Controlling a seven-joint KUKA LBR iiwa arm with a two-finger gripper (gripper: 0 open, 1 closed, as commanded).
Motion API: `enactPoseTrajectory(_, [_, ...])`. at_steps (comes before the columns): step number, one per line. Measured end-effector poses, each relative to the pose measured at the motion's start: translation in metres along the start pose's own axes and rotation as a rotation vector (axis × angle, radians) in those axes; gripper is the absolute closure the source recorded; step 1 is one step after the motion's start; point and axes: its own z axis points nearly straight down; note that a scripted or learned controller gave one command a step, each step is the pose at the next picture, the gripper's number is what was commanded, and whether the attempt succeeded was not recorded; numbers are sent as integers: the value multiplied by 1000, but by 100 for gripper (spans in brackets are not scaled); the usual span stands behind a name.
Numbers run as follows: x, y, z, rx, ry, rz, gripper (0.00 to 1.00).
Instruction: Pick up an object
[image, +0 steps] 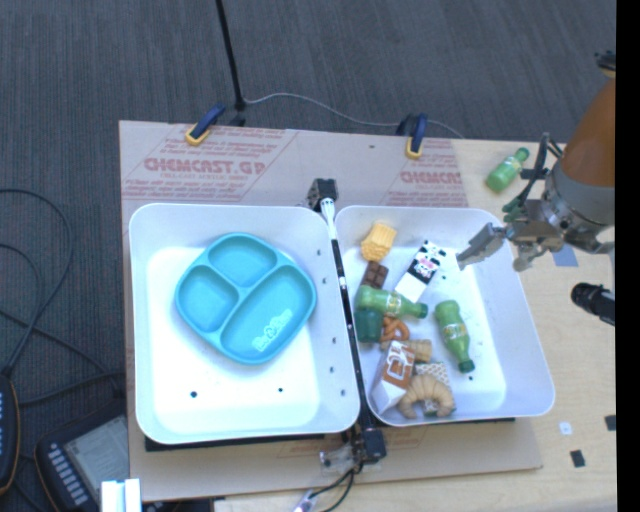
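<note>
Your gripper (502, 250), fingers spread and holding nothing, hangs over the right bin (520, 330), lined up toward the milk carton (423, 268)

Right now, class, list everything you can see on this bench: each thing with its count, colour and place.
Bins: two, white, side by side on the bench.
Divided plate: one, blue, in the left bin.
Bottles: three, green; two in the right bin, one on the bench beyond it.
Corn piece: one, yellow, right bin, far end.
Milk carton: one, white and black, right bin.
Croissant: one, tan, right bin, near end.
Clamps: two, yellow and blue, on the board's far edge.
Claw: one, grey, above the right bin's far right corner, open, holding nothing.
</note>
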Motion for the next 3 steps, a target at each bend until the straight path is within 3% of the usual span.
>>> enactPoseTrajectory(1, [11,-35,158,-1,0,1,0])
enactPoseTrajectory(2, [11,-35,149,0,0,1,100])
enactPoseTrajectory(3, [73,22,59,-4,0,-2,100])
